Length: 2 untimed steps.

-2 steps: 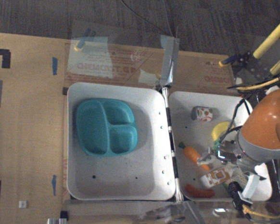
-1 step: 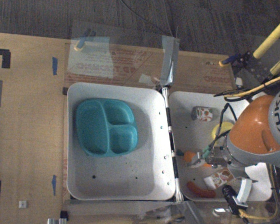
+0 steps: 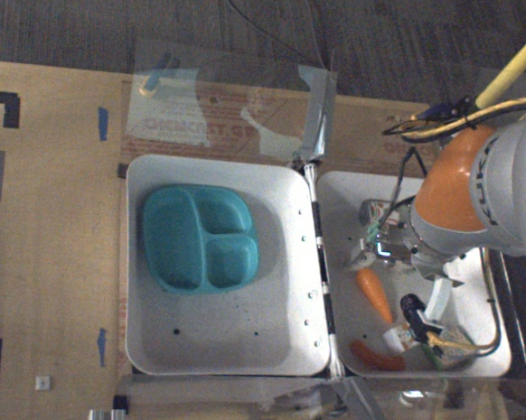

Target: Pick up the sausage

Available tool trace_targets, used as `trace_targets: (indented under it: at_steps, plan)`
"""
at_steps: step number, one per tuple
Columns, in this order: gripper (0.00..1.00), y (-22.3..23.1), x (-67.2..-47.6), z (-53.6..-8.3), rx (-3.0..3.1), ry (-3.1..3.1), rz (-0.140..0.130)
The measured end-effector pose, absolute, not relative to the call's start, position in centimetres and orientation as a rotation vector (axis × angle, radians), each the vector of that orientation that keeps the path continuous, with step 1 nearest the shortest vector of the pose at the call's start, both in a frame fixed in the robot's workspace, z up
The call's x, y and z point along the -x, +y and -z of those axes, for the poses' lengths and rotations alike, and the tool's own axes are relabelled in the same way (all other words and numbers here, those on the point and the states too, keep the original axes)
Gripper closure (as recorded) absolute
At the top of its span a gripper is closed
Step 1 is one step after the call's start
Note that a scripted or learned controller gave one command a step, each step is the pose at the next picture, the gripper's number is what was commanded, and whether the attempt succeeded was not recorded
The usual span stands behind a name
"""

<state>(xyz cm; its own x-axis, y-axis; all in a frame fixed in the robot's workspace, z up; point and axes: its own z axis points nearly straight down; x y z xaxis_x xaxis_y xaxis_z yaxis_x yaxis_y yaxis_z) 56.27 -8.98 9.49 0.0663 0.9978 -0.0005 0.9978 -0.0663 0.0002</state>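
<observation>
Arm (image 3: 482,186) over right bin (image 3: 343,211), teal plate (image 3: 202,240) in left bin (image 3: 235,338), gripper (image 3: 375,248) (can't tell if clenched or released) just beside carrot (image 3: 376,295), sausage (image 3: 377,356) beyond it against the bin's lower wall, so risk: grabs carrot or clips wall.

2 white bins: 1 left bin (image 3: 226,338), 1 right bin (image 3: 341,202). 1 teal divided plate (image 3: 200,239), toward 10 o'clock in the left bin. 1 carrot (image 3: 375,293) and 1 sausage (image 3: 377,356), toward 6 o'clock in the right bin. 1 robot arm (image 3: 482,195).
</observation>
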Motion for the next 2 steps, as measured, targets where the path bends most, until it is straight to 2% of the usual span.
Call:
trace_targets:
  at_steps: [1,2]
  plan:
    - [1.00,-9.09,-56.29,-10.47,-2.293,2.144,0.000]
    - [0.00,-9.07,-56.29,-10.47,-2.293,2.144,0.001]
